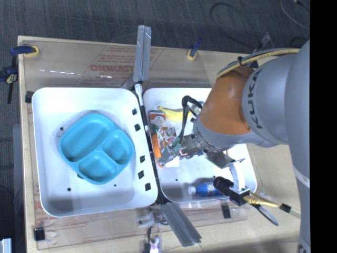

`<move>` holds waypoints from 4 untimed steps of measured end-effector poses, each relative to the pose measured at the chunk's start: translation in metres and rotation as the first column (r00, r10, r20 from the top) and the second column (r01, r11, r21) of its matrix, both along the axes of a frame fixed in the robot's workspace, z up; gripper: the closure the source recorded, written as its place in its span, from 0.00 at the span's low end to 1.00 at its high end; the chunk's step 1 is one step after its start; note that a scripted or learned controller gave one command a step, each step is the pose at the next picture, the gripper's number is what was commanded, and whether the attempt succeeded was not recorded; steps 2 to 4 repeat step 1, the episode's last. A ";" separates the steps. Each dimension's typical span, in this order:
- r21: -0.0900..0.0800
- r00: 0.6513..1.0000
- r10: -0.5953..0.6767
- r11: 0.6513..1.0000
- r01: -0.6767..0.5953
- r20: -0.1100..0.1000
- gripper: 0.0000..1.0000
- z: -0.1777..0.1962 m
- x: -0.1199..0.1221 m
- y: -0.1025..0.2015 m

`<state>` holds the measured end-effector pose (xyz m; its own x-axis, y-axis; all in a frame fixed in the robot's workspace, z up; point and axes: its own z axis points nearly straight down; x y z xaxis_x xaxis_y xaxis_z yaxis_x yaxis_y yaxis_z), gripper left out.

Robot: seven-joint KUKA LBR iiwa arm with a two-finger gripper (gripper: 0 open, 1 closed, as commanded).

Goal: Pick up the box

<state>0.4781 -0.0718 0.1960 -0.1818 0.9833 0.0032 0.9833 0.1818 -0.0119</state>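
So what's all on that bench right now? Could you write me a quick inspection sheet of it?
Surface: wooden bench bearing two shallow white bins, left bin and right bin, side by side.
Job's things: printed box lying in the right bin against its left wall.
Clutter: blue divided tray in the left bin; blue bottle near the right bin's front wall; yellow item behind the box, kind unclear.
Grippers: gripper low over the box's near end; a hold cannot be confirmed.
Cables: yellow cable along the arm; dark cables on the floor beyond.
Surroundings: dark carpet; blue clamps at the bench edge.
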 end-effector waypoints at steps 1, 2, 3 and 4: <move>-0.001 1.000 0.013 1.000 -0.013 0.006 1.00 -0.007 -0.001 0.036; -0.001 1.000 0.013 1.000 -0.013 0.006 1.00 -0.007 -0.001 0.036; -0.001 1.000 0.013 1.000 -0.013 0.006 1.00 -0.007 -0.001 0.036; -0.001 1.000 0.013 1.000 -0.013 0.006 1.00 -0.007 -0.001 0.036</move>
